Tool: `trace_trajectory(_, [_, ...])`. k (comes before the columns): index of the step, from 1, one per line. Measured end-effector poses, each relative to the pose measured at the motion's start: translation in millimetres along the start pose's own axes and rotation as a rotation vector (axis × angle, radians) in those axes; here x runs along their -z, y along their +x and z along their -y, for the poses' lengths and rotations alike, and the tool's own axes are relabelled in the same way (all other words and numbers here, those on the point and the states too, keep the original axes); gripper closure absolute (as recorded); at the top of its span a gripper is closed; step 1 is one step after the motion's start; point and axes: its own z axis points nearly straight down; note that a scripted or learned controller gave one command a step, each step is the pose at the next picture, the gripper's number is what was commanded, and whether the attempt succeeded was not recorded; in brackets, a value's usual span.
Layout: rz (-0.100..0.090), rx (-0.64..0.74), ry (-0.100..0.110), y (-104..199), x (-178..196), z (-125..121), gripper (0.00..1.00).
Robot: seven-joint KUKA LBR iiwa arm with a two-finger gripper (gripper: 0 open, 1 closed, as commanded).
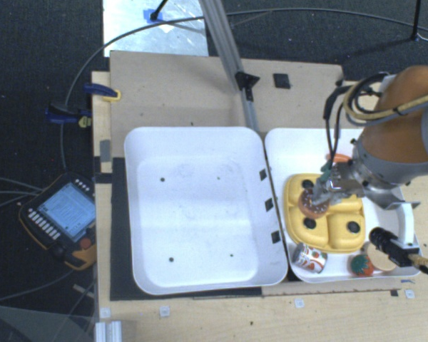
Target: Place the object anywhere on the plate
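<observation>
Two white bins sit side by side; the right bin (292,148) holds a yellow divided plate (335,223) near its front edge. Gripper (319,197) hangs over the plate's left compartment, just above a small brown object (312,204); its grip cannot be judged. A can (309,257) lies at the front edge.

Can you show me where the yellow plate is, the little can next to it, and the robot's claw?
yellow plate (342,228), camera view, bare right compartment.
little can (309,257), camera view, its side.
claw (gripper) (319,194), camera view, between its fingertips, above the plate.
</observation>
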Motion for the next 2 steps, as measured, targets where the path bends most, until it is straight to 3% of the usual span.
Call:
trace_trajectory(1, [0.0, 0.0, 0.001, 55.2, -8.6, -13.3, 1.0])
trace_trajectory(2, [-0.001, 0.0, 0.001, 112.9, -0.8, -11.1, 1.0])
